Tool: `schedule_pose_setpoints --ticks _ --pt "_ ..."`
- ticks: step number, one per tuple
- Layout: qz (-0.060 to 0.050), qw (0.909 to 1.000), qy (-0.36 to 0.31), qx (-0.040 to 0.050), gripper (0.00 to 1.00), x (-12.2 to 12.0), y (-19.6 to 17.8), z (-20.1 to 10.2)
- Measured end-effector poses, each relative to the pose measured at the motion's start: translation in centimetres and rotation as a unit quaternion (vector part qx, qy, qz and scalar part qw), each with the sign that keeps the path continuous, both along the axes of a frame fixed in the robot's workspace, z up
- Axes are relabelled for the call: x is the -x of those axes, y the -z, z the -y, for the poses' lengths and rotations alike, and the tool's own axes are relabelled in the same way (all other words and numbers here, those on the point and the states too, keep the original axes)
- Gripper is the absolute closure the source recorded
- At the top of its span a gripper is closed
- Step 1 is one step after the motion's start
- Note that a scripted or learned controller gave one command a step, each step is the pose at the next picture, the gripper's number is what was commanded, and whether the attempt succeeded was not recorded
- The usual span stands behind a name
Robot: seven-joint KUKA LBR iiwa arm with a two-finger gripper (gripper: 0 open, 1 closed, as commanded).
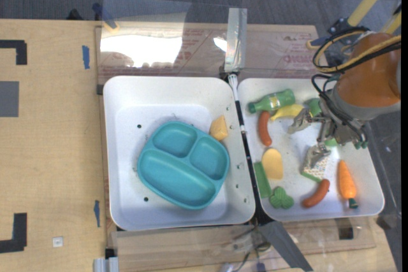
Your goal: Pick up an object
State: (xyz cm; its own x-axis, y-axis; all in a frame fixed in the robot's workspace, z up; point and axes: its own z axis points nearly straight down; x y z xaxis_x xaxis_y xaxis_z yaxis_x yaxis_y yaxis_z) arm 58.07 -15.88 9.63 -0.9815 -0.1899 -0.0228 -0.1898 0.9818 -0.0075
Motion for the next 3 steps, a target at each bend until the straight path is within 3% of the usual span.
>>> schedule_pose_setpoints --ticks 1,2,3 --pt "-0.002 0.9993 -0.037 0.0001 0.0 6.4 0.2 6.4" --pt "0.007 0.9992 -0.039 0.0033 1.0 5.6 -1.3 6.4" --pt "-0.002 0.9996 -0.027 0.0008 1.0 -1.4 -17.4 3.6"
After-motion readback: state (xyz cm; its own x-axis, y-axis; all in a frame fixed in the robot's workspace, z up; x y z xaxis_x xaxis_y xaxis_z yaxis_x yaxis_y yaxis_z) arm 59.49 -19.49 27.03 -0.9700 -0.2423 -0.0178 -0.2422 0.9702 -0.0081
